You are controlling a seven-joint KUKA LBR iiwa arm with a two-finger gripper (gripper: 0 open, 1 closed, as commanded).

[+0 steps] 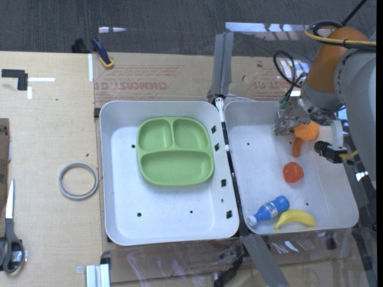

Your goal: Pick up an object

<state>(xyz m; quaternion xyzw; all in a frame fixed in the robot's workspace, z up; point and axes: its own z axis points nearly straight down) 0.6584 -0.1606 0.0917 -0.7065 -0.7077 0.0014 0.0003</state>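
Against the right bin's (335, 220) far-right wall lies an orange carrot (304, 135), right under the gripper (286, 123); whether the jaws are open or closed I cannot tell. So close to that wall, the carrot could roll or slip aside. Nearer the bin's front sit a tomato (293, 172), blue bottle (269, 211) and banana (294, 220).
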